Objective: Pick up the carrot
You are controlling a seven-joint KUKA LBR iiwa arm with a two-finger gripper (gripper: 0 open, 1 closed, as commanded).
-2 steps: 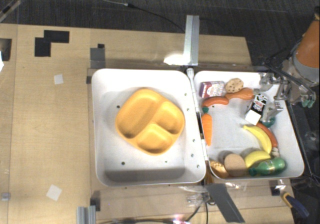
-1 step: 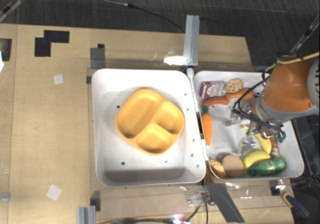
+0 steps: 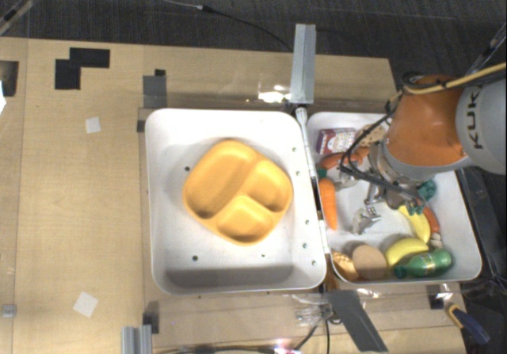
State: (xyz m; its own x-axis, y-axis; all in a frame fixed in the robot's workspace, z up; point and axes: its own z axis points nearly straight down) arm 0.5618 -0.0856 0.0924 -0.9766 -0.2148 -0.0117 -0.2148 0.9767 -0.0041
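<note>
Carrot [image 3: 326, 203] hugs right bin's left wall [image 3: 315, 186]; claw [image 3: 366, 218] beside, state unclear.

You see two white bins [image 3: 158, 265] on a pale wood-grain worktop [image 3: 71, 210] marked with black squares. The left bin holds a yellow-orange divided tray [image 3: 238, 190]. In the right bin the carrot [image 3: 327, 202] is bright orange — beside it a purple packet [image 3: 337, 141], a yellow banana [image 3: 405, 249], a green piece [image 3: 424, 264] and a tan one [image 3: 368, 259]. The arm's band [image 3: 424, 131] is orange, its tool [image 3: 368, 214] silver-grey.
</note>
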